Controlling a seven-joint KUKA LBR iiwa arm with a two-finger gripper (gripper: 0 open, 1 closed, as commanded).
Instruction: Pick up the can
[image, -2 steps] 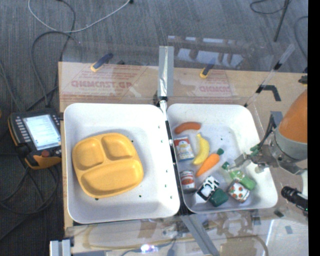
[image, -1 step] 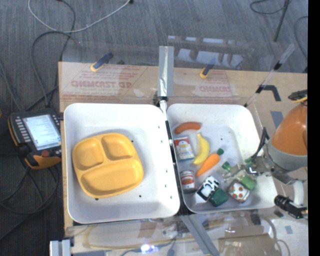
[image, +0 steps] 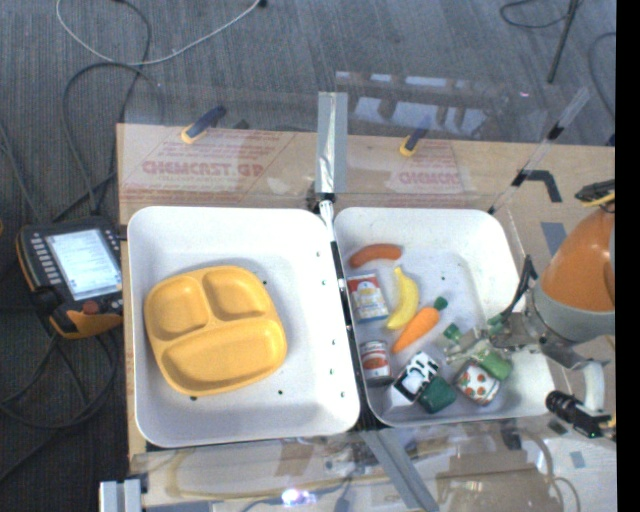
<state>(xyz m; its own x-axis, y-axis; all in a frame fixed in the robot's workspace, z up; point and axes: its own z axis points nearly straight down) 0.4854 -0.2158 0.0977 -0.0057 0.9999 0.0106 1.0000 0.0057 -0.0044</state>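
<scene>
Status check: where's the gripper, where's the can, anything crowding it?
Gripper low over right bin, near the green toys; grip state unclear. Can standing by the bin's left wall, apart from gripper. Carrot and black-and-white carton crowd its right side.

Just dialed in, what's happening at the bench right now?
The arm reaches in from the right, its gripper low over the right bin, among the toy items near the carrot. The can stands by the bin's left wall, apart from the gripper. A yellow tray sits in the left bin.

Tray in left bin; can beside carrot in right bin.
</scene>
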